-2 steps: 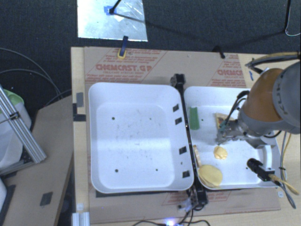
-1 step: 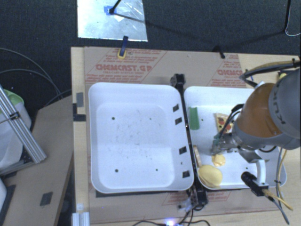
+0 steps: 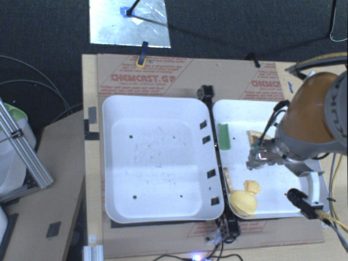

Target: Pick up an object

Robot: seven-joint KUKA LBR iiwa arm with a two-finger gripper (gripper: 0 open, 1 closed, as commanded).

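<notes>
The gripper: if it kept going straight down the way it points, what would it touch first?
Probably the bare white floor of the right bin. The gripper hangs between the green block and the yellow duck, though height is hard to judge.

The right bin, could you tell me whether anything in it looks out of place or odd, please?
Nothing looks spilled or damaged. The right bin holds a green block near the divider and two yellow objects bunched in the near corner. The hand hovers between them.

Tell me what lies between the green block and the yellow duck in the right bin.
In the camera view, only bare white bin floor lies between the green block and the yellow duck; the gripper hangs just to the side.
</notes>
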